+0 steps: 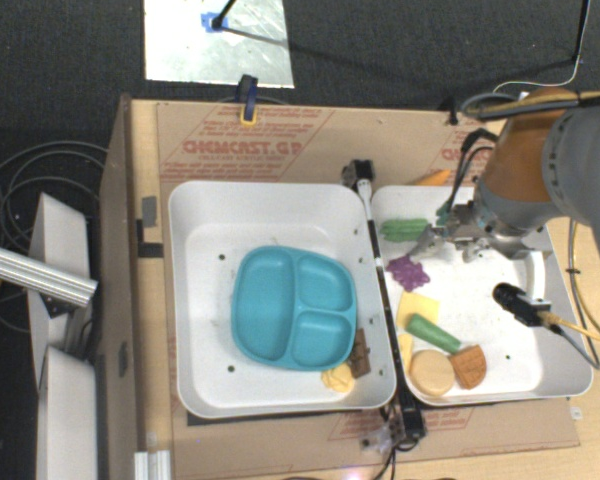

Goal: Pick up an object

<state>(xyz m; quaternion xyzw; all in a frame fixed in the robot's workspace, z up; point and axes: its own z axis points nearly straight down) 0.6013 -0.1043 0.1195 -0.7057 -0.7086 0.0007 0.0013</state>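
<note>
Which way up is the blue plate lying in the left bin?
Right side up. The blue plate shows its three hollow compartments facing the camera, with raised dividers between them, and it lies flat on the floor of the left bin.

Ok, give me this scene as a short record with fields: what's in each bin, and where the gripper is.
left bin: blue divided plate; yellow piece and brown piece at the plate's lower right edge
right bin: green piece, purple cluster, green cylinder lying on a yellow slab, round tan piece, brown chunk
gripper: in the right bin's far part, just right of the green piece
grasp: cannot tell
</note>
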